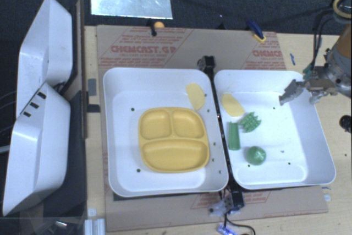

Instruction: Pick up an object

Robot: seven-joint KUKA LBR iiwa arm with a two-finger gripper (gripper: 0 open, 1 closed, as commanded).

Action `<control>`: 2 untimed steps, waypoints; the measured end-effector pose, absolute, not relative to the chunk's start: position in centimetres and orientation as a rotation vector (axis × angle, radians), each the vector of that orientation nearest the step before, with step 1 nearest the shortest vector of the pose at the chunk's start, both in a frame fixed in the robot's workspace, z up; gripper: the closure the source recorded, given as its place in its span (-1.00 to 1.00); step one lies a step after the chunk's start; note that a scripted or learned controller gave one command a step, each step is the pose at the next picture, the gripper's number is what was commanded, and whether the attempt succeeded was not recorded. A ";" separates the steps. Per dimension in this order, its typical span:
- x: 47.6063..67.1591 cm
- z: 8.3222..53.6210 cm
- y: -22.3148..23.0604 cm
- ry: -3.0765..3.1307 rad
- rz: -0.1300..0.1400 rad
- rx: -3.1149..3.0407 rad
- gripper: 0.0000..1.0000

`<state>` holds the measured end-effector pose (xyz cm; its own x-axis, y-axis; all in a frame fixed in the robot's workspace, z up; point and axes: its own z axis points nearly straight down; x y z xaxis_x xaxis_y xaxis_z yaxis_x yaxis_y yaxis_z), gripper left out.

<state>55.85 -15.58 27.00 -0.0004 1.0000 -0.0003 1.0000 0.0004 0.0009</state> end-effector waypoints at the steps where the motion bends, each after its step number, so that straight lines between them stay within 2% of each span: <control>1: 55.9 20.8 -15.6 2.224 -0.004 2.224 -1.00; 2: 55.9 15.0 -14.7 2.225 -0.003 2.223 -1.00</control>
